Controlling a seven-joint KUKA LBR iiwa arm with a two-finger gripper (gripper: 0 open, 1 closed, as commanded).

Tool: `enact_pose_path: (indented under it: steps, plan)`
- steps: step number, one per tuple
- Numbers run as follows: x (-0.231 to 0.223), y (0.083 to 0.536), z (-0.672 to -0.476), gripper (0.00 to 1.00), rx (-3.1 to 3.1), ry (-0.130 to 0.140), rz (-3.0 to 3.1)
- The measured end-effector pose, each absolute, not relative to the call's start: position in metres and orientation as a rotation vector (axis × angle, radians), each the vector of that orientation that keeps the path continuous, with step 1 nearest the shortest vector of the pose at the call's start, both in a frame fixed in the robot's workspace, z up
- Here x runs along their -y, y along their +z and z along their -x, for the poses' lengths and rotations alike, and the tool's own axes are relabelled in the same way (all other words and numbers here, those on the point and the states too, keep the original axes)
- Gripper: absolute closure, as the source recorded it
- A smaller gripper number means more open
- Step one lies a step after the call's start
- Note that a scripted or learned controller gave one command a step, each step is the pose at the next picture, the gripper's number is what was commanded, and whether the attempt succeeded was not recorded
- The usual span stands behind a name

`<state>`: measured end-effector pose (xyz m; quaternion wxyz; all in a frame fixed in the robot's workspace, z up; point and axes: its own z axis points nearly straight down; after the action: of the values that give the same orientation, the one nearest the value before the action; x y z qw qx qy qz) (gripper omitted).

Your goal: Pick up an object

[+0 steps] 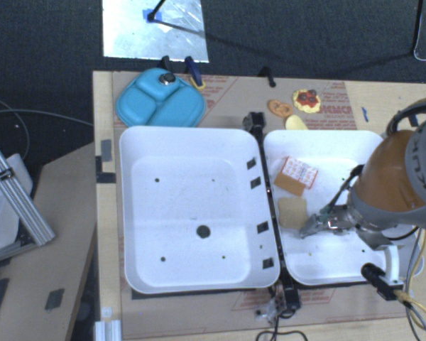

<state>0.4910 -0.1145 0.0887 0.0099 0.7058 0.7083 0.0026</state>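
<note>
Currently the gripper (311,227) is held low in the right bin (341,272), just beside a tan block (292,210); whether it is spread cannot be told. The block should be straddled squarely before any lift is attempted.

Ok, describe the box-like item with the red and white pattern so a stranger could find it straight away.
Start at the right-hand white bin, the one the grey arm reaches into. In its upper left part lies a small patterned box, tilted. Just below it sits a plain tan block near the tool; the box alone carries red and white print on top.
</note>
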Motion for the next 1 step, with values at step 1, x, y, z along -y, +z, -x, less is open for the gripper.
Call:
enact_pose_path:
  steps: [1]
  plan:
    - [0.0905, 0.0875, -0.5285, 0.00, -2.219, 0.004, -2.210]
